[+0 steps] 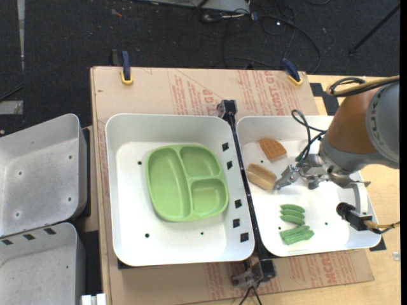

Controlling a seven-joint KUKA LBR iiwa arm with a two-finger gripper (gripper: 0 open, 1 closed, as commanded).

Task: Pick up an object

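Reaching in from right, arm (362, 132) bent low over right bin (331, 243); claw (284, 179) beside bread roll (261, 176), grip state unclear.

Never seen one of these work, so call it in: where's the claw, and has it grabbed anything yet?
Gripper low in right bin, by tan block. No grasp seen. Waffle piece and green beans lie loose. Green tray sits in left bin.

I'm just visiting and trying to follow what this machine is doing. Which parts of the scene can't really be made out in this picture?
- The gripper, camera view: small and blurred, so its grip can't be judged.
- The right bin: the arm covers its far right corner.
- The arm: cut off by the right edge.
- The tan block: the end beside the gripper is hidden.
- The green pieces: too small to identify.
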